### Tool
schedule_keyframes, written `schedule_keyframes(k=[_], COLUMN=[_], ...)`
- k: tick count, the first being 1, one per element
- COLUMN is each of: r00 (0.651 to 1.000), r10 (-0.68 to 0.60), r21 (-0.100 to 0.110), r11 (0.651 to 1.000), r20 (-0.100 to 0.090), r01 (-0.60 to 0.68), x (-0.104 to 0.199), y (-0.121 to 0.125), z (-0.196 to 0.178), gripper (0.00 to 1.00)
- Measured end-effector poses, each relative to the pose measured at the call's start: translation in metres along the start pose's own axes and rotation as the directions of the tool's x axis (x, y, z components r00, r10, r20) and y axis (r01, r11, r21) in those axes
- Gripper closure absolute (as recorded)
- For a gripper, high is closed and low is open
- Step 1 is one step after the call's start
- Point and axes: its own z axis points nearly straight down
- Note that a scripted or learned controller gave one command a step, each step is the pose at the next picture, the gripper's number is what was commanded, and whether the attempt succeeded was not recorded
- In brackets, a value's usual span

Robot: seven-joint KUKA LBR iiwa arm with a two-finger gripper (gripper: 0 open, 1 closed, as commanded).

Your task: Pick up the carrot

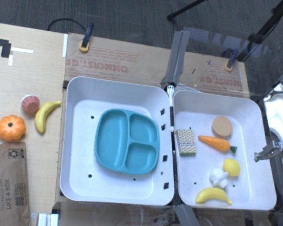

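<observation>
Tool (266, 154) hangs at the right bin's (264, 121) right rim; whether its grip is wide or narrow I cannot tell. Carrot (215, 143) lies in that bin's far half, with a sponge (185, 142) and a lemon (231, 167) near enough to be nudged or grabbed by mistake. Surface (11, 82) is pale wood, with dark floor (94, 0) beyond.

Robotics lab, test bench setup. Two white bins (72, 126) side by side on cardboard-covered desk (117, 63), cardboard held by clamps (85, 43). Tripod legs (196, 8) on grey carpet behind. Plastic toy food as props: pumpkin (11, 128), banana (44, 115).
</observation>
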Motion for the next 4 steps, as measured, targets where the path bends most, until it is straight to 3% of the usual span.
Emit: schedule_keyframes(k=[1,2,3,4], r00=[0.977,0.981,0.973,0.908], r10=[-0.214,-0.193,-0.232,-0.42], r21=[-0.003,-0.004,-0.002,-0.001], r11=[0.977,0.981,0.973,0.908], r20=[0.002,0.002,0.001,0.0], r01=[0.214,0.193,0.232,0.42], x=[0.0,0.058,0.056,0.081], y=[0.086,0.129,0.069,0.031], z=[0.071,0.155,0.156,0.156], gripper=[0.0,0.0,0.0,0.0])
